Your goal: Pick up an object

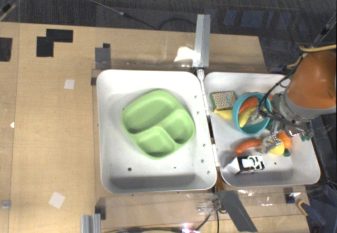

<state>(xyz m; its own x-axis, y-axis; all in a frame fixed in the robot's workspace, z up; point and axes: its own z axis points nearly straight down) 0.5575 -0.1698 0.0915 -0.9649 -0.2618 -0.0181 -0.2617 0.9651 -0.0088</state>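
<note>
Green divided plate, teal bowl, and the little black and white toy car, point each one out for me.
green divided plate [158,124]: camera view, on the ridge between its compartments, left bin.
teal bowl [254,126]: camera view, on its lower rim, right bin.
black and white toy car [249,163]: camera view, on its body, near the right bin's front.

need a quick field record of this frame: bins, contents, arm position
left bin: green divided plate
right bin: teal bowl, sponge-like block, yellow item, orange-red item, black-and-white toy, orange-yellow piece
arm: over the right bin, beside the bowl
gripper: low by the orange-yellow piece; grasp cannot be judged
</note>
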